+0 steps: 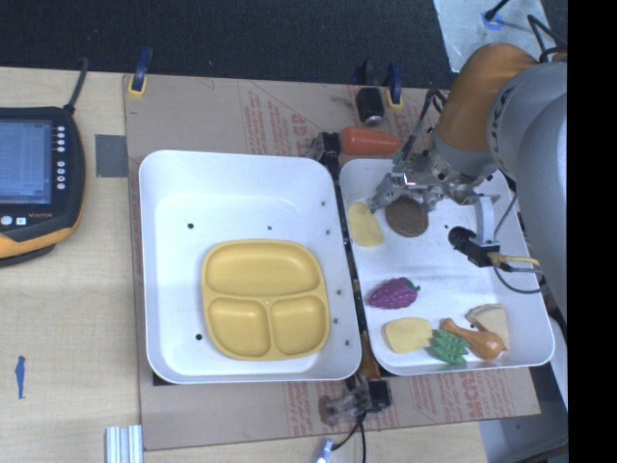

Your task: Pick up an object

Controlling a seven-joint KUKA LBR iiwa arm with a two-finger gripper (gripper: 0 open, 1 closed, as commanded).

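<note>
— What do you see on the bench?

— Two shallow white bins side by side on a sheet of cardboard. The left bin [164,258] holds a yellow divided plate [265,297], lying flat toward its lower middle. The right bin [525,350] holds the loose items.

— List them.

— A pale yellow piece [365,225] at the bin's upper left, close to the wall between the bins. A round brown object [408,218] just beside it to the right. A purple bunch of grapes [391,293] lower down, near the dividing wall. Along the bottom: a yellow slab [407,335], a green piece [447,346] touching a brown and orange item [479,338], and a pale wedge [489,315] at the lower right.

— And the arm?

— It enters from the right of the frame, grey with an orange band. The gripper [409,189] sits over the upper part of the right bin, directly above the brown object and overlapping its top edge.

— Fingers apart or together?

— I cannot tell from this angle; the wrist hides them. Whether the brown object is held, I cannot tell either.

— Anything outside the bins?

— An orange item [368,142] just above the right bin's upper left corner. A handheld control pad [34,186] with a screen at the left edge of the frame.
</note>
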